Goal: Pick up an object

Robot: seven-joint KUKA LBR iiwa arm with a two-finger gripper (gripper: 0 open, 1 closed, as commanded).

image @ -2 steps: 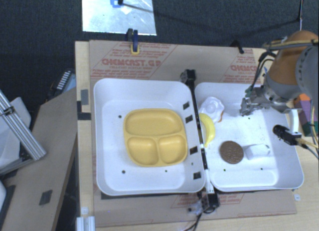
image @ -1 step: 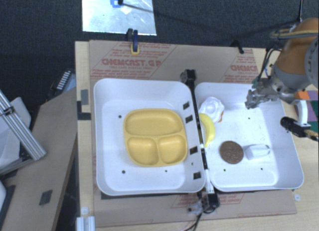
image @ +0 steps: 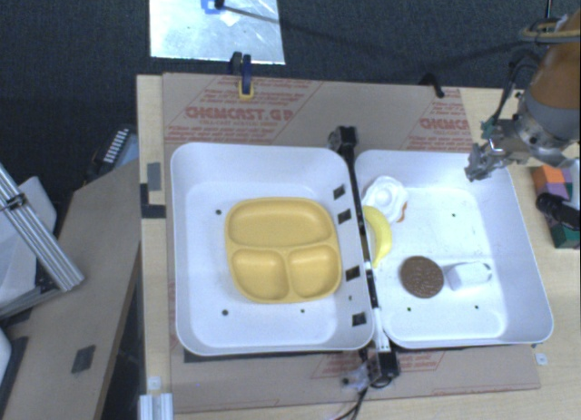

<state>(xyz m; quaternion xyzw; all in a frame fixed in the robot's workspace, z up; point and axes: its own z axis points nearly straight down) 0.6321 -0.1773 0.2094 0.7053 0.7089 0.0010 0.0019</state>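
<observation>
Two shallow white bins sit side by side on the table [image: 154,255]. The left bin [image: 195,182] holds a yellow divided plate [image: 277,248], lying flat near its middle. The right bin [image: 508,255] holds the loose pieces: a white round object [image: 385,197] at its far left corner, a yellow banana-like piece [image: 379,233] just beside it against the dividing wall, a brown disc [image: 422,277] nearer the front, and a small white cup-like item [image: 467,274] lying on its side just right of the disc, touching or nearly so.

The arm [image: 554,92] reaches in from the right, and its end effector [image: 481,162] hangs over the far right corner of the right bin, above the rim and well apart from every object. Nothing is between its tips; whether it is released or clenched I cannot tell at this size.

My reading is that the pick is at the approach stage, with no grasp begun. Any of the pieces in the right bin could serve as the target. The next move calls for travel leftward and toward the near side, then a descent. The brown disc looks flat and hard to pinch; the banana-like piece sits tight against the wall, which could block one side of the grasp.
</observation>
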